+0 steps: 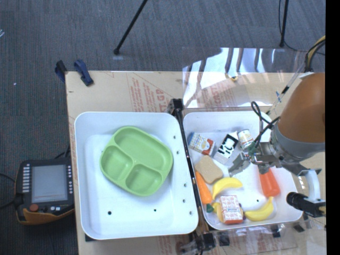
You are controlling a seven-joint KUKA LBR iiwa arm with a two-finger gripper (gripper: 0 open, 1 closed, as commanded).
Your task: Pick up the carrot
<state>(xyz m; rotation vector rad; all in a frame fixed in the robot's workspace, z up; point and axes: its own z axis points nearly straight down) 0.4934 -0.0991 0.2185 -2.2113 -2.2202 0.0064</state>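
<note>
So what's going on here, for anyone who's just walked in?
A grey robot arm reaches in from the right over the right bin, which holds toy food. Its tool hangs near the bin's middle, above a slice of bread and a banana. The carrot lies untouched along the bin's left wall. The left bin holds a green divided plate.

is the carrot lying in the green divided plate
No, the carrot lies in the right bin, against its left wall beside the bread slice, while the green plate sits in the left bin.
</note>
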